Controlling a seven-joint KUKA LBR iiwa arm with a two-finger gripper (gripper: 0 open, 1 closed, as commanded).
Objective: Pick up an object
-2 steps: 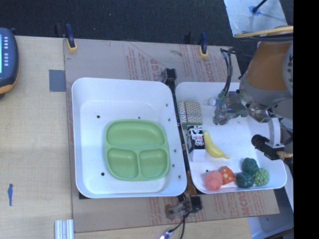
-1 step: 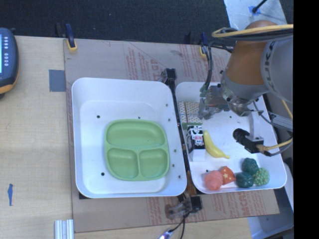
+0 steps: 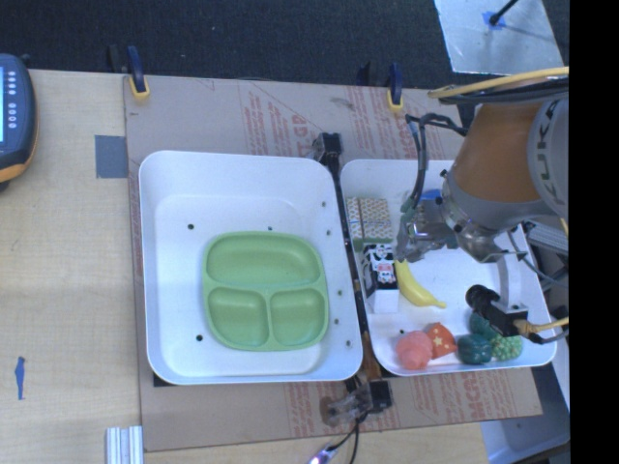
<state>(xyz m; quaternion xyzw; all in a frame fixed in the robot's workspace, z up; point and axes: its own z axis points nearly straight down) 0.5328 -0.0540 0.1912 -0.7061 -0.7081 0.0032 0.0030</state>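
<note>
Toys (image 3: 455, 344) beneath tool (image 3: 418, 232), beside banana (image 3: 416, 285)

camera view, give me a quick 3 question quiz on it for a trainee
1. True or false: the green divided plate lies in the left bin.
2. Which lies nearest the gripper?
A. banana
B. green divided plate
C. broccoli
3. Fill in: the toys lie in the ____ bin.

Key
1. True. It lies flat in the middle of that bin.
2. A. The banana lies just below the gripper, beside the small carton with black patches.
3. Right. The banana, the broccoli and the red toy all lie there.
</note>
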